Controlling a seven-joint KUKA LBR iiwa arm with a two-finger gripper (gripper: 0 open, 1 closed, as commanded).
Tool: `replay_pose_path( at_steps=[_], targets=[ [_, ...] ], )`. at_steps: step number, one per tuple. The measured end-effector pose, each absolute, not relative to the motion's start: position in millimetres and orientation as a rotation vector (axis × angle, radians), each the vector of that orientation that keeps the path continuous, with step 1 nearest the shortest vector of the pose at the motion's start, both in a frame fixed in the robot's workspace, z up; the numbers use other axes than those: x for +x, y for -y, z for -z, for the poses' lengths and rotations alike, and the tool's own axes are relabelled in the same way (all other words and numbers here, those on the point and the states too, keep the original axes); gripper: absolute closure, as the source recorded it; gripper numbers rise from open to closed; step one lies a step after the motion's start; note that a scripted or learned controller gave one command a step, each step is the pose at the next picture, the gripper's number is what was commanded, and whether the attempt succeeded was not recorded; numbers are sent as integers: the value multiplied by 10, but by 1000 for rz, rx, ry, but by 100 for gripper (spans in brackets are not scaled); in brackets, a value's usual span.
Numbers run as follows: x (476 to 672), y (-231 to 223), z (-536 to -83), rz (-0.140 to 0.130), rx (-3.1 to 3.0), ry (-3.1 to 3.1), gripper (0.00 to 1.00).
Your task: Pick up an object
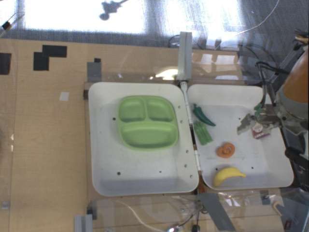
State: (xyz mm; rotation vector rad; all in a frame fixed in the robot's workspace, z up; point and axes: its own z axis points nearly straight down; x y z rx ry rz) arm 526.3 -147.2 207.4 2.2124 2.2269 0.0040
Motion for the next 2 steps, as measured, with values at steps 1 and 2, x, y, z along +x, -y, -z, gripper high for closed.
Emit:
replay_pose_path(
  at_steps=[1, 2],
  targets=[
    [5494, 1084, -945, -5, 2151, -2286, 0],
    [5287, 1274, -924, -22, 2057, -2352, 0]
  ],
)
